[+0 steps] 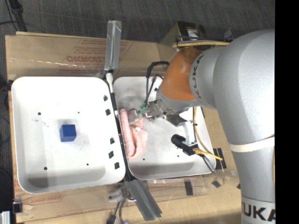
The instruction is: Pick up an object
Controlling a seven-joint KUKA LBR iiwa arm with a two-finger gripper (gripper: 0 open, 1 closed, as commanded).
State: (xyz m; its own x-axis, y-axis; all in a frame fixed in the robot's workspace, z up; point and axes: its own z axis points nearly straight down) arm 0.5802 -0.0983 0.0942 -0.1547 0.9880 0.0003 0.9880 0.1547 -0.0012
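Here "KUKA" lettering (257, 213) part-visible on arm base; gripper (140, 112) over pink cloth (133, 134), right bin (163, 171).

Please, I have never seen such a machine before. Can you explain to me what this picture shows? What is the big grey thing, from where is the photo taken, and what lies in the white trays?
The big grey thing is a robot arm with an orange band near its wrist. It reaches in from the right. The photo comes from one fixed camera above the bench, looking down at a slant.

Two shallow white bins sit side by side. The left bin holds a small blue cube. In the right bin, along its left wall, lies a pink soft object, perhaps a cloth or toy. The arm's gripper is low over this bin, right beside the pink object's upper end. I cannot tell whether it holds anything; the wrist hides that area.
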